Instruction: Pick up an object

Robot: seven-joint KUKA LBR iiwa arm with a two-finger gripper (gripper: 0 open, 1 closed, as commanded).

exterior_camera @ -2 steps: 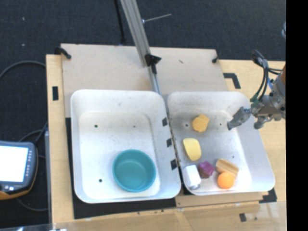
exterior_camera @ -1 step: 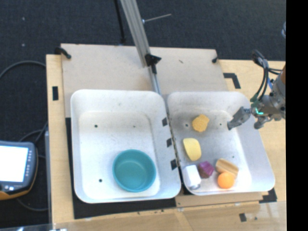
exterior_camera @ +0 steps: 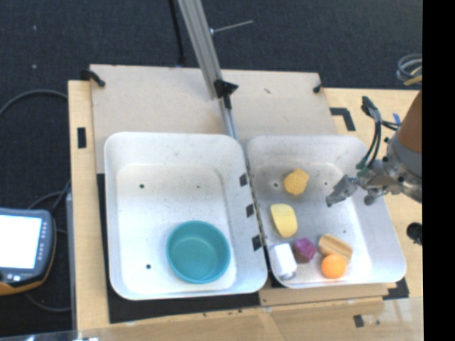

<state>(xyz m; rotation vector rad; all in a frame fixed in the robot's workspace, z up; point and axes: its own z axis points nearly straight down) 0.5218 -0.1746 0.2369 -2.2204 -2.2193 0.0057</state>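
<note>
Gripper (exterior_camera: pixel 340 192): over right bin (exterior_camera: pixel 377 251), right of the yellow ball (exterior_camera: pixel 296 182); finger spread cannot be told, nothing visibly held. Yellow block (exterior_camera: pixel 284 220), purple piece (exterior_camera: pixel 304 249), orange ball (exterior_camera: pixel 333 266): below that ball.

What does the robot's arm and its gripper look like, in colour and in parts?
The arm enters at the right edge with an orange-brown band. Below it sits a grey metal wrist block, and dark and green cables loop beside it. The gripper is grey, slim and pointed.

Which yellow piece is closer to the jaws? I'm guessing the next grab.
The rounder, darker yellow piece toward the right bin's far side; the paler yellow block lies nearer the camera, farther from the gripper.
</note>
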